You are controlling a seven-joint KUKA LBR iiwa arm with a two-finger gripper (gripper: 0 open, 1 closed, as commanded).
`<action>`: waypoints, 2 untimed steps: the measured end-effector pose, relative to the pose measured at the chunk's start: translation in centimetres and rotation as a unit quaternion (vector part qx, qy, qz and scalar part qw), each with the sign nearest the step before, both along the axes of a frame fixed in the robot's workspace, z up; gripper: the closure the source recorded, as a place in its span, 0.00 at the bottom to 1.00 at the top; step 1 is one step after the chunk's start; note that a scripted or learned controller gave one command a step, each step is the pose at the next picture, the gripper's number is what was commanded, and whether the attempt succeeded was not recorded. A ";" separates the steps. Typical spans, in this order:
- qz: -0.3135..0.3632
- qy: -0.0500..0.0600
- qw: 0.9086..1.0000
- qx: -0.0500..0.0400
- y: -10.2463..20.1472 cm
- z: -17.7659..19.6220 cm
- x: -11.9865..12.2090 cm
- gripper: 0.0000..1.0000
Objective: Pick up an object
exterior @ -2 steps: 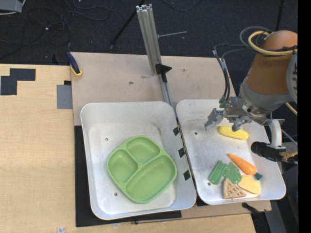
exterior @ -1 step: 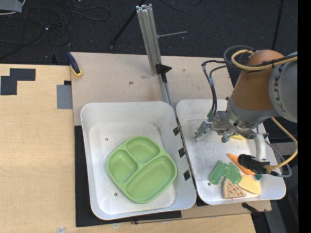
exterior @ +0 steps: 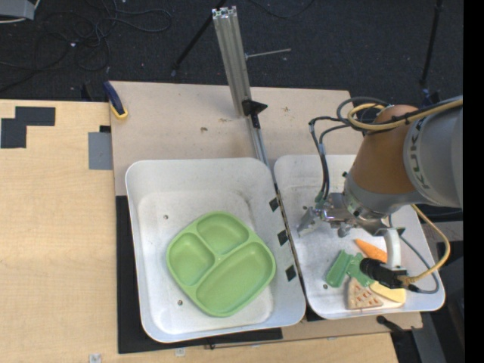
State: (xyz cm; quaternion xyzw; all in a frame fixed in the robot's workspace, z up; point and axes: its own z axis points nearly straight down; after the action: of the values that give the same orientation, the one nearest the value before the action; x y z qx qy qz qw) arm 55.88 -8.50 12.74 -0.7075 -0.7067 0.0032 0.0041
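Pale wood makes up the table (exterior: 53,225), which carries two shallow white bins side by side. My gripper (exterior: 321,219) hangs low over the bare middle of the right bin (exterior: 299,174), near its left wall, and I cannot tell whether it is open or closed. At that bin's near end, close together, lie a green piece (exterior: 339,270), an orange piece (exterior: 370,248) and a tan wedge (exterior: 361,299). A green divided plate (exterior: 221,263) sits in the left bin (exterior: 151,203).

Dark floor (exterior: 340,21) with cables (exterior: 106,21), pale wooden bench (exterior: 53,240), aluminium post (exterior: 231,59)
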 end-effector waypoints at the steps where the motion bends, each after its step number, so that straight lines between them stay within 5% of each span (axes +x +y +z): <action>1: 0.000 -0.006 1.000 -0.001 -0.1 -2.6 0.1 0.00; 2: -0.003 -0.003 1.000 0.000 -0.1 -2.0 0.0 1.00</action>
State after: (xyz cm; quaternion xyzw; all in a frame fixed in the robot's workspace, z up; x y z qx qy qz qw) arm 55.88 -8.64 10.78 -0.7098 -0.7044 0.0012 0.0022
